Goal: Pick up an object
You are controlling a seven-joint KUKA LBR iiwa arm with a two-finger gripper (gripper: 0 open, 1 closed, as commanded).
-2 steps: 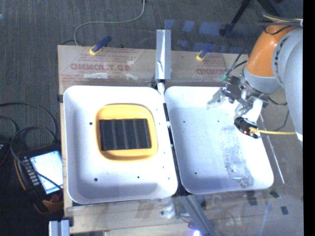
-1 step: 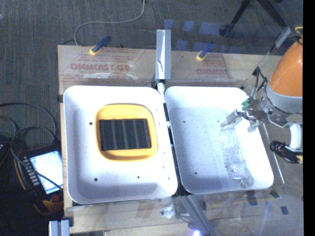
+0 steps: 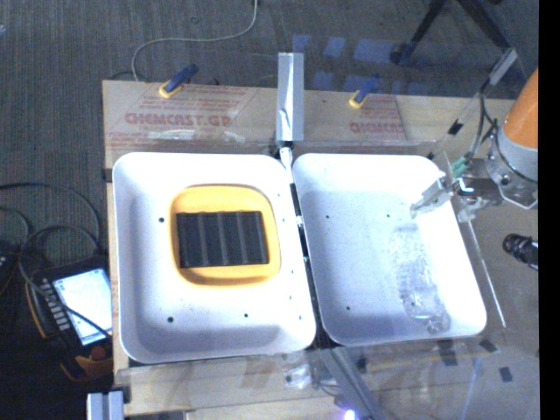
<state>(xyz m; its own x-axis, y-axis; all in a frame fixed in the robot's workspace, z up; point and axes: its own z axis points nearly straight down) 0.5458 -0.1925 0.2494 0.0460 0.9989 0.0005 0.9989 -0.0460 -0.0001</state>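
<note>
A clear plastic bottle (image 3: pixel 416 274) lies on its side in the right bin (image 3: pixel 350 234), toward that bin's near right corner, hard to make out against the white floor. To the right bin's left sits the left bin (image 3: pixel 140 261), touching it along the shared rim, with a yellow tray (image 3: pixel 226 237) holding a dark ribbed insert lying flat near its middle; both things look placed as candidates for the pick. At the right bin's far right rim hangs the gripper (image 3: pixel 437 195), its metal tips pointing in over the rim, the grey arm (image 3: pixel 516 160) with its orange band reaching in from beyond that side. The tips are too small and pale against the bin to say whether the jaws are open or closed, and nothing is seen between them. The bottle is near the gripper, so it seems the likelier target, with the descent not yet made. Beyond the right bin, two clamps (image 3: pixel 178 80) pin a printed sheet (image 3: pixel 184 116) to the bench (image 3: pixel 385 116), apparently to keep it from shifting.
</note>
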